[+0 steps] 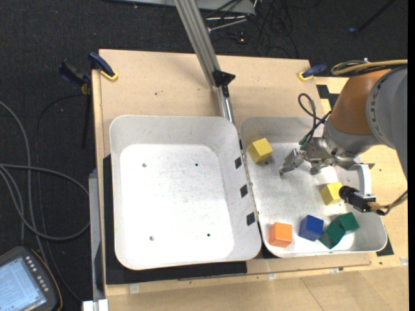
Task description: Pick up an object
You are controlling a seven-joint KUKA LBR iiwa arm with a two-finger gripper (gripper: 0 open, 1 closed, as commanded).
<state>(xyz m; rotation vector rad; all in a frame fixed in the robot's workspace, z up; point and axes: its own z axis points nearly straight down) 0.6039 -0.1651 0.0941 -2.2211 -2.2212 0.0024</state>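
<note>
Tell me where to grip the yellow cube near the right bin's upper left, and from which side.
Grip the yellow cube across two opposite side faces, descending from above. It sits alone on the right bin floor, its flat sides exposed, and probably leaves finger room.

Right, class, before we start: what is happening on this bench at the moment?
A grey robot arm with an orange band reaches in from the right over the right bin. Its gripper hangs above the bin floor with nothing between its fingers, close to a yellow block near the bin's far left. A second, smaller yellow block, an orange block, a blue block and two green blocks lie toward the near edge. Nothing has been picked up yet.
</note>
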